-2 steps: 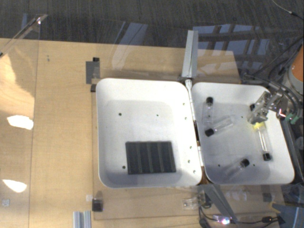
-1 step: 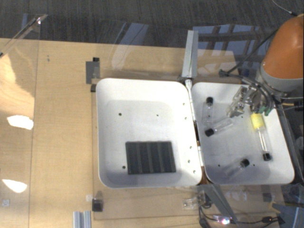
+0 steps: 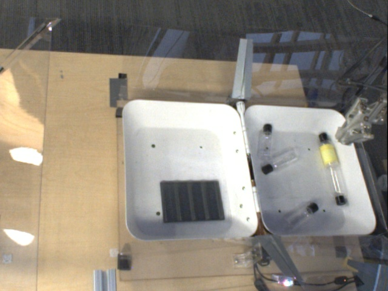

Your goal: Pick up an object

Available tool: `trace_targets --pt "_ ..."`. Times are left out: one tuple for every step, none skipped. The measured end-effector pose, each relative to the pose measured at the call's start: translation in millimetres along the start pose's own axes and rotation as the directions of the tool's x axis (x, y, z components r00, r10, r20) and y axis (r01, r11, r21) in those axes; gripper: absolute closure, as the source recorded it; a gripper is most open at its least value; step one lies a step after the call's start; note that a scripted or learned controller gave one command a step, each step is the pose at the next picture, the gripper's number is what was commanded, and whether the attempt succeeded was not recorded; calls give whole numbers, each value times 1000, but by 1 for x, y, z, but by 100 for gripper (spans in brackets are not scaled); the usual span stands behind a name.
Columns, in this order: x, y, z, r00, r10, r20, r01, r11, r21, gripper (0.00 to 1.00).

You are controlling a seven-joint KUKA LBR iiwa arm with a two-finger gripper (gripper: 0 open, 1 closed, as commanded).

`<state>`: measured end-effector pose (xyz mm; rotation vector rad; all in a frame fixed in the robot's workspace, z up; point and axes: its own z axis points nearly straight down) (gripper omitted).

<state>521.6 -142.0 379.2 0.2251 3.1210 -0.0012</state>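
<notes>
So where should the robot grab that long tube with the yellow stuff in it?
Probably at the clear middle of the tube, just below the yellow part, coming straight down from above. It lies flat in the right bin, running up and down the picture, so the fingers would best close across its thin width from left and right. Nothing lies close beside it. The gripper is near its top end.

Two white bins side by side on wooden bench (image 3: 73, 180). Left bin (image 3: 139, 132): dark ribbed tray (image 3: 191, 200) near front. Right bin (image 3: 357, 211): clear vials with black caps, one upright-lying at (image 3: 267, 137), one tilted (image 3: 277, 161), one near front (image 3: 303, 213); long clear tube with yellow section (image 3: 331, 167) toward right side. Gripper (image 3: 353, 129) at right rim of right bin, above tube's far end.
</notes>
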Motion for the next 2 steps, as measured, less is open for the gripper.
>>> trace_targets --pt "1 -8 127 1000 10 -6 -10 1000 -1 100" --pt "23 -53 64 946 -323 -1 323 946 0 100"
